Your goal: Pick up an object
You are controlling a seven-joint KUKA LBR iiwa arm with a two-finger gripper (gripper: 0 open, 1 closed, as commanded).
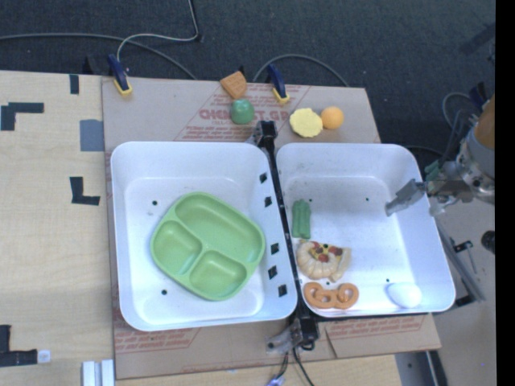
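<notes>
We note a green divided plate (208, 246) in the left bin (129, 215). In the right bin (418, 215), along its left wall, lie a green stick (301, 218), a pizza slice (323, 259) and a pretzel (331, 296); a white object (403, 294) sits bottom-right. The gripper (405, 196) hovers over the right rim, grasping nothing; its closure we cannot tell.
</notes>
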